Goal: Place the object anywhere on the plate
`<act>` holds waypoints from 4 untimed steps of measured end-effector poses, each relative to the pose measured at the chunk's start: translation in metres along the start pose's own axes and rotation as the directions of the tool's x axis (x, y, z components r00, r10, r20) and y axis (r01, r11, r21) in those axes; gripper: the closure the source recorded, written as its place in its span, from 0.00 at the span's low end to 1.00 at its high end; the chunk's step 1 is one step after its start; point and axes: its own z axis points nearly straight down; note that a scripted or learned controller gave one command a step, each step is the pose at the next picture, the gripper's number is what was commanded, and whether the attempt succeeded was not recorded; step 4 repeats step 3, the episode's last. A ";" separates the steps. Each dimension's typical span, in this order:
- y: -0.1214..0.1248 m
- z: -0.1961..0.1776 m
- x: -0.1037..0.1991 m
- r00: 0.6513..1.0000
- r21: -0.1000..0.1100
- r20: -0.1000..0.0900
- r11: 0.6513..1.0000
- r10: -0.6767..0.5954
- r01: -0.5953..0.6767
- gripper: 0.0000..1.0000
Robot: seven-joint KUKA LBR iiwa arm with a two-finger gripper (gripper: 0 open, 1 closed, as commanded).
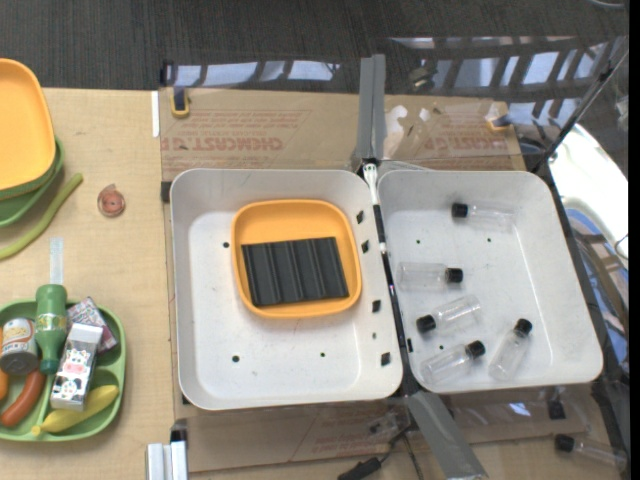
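You get bright, even light from above, with soft, short shadows under the plate [296, 258]. Both white bins [200, 348] glare nearly to blank, so the clear vials [450, 318] in the right bin show faintly. Focus is fair at the centre, softer toward the corners.

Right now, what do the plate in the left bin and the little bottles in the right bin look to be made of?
The orange plate looks like moulded plastic: even matte colour, soft rounded rim. The dark ribbed pad on it may be rubber or foam; I can't tell which. The small vials look like clear plastic or glass, since the bin shows through them, with black caps.
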 end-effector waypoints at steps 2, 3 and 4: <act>-0.003 -0.001 -0.003 0.887 0.001 -0.002 0.887 -0.461 0.461 1.00; 0.004 0.000 0.005 0.743 0.001 -0.001 0.743 -0.669 0.669 1.00; 0.004 0.000 0.005 0.743 0.001 -0.001 0.743 -0.669 0.669 1.00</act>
